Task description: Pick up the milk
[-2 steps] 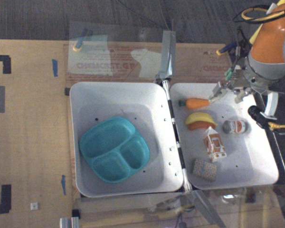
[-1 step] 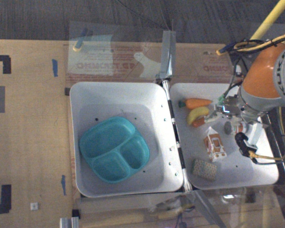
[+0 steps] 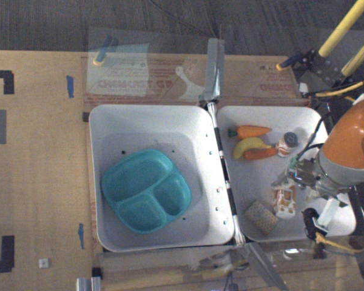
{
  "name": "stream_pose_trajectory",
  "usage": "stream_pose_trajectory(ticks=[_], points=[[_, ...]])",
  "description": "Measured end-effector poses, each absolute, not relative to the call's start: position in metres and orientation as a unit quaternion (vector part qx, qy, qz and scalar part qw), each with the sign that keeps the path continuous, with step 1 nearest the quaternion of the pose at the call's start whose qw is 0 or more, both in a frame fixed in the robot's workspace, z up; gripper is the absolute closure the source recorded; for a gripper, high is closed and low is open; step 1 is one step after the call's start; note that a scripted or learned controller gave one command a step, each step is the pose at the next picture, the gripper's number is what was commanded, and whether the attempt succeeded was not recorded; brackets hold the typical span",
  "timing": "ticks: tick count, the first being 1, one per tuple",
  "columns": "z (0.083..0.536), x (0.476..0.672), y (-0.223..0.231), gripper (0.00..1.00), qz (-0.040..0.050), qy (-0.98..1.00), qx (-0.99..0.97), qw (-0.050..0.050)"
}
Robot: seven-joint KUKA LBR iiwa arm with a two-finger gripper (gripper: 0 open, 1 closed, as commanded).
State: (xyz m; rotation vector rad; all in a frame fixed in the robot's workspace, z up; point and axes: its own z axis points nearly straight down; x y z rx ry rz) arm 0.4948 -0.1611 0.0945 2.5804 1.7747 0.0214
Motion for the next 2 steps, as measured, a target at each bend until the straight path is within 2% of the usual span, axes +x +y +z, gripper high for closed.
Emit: stream_pose_trajectory(ticks=[1,2], points=[[0.105,0.495,-0.164,1.00,0.0084,0.564,0.826,0.006],[0.185,0.490,-0.091,1.00,-0.0008,0.536,0.844,-0.001]])
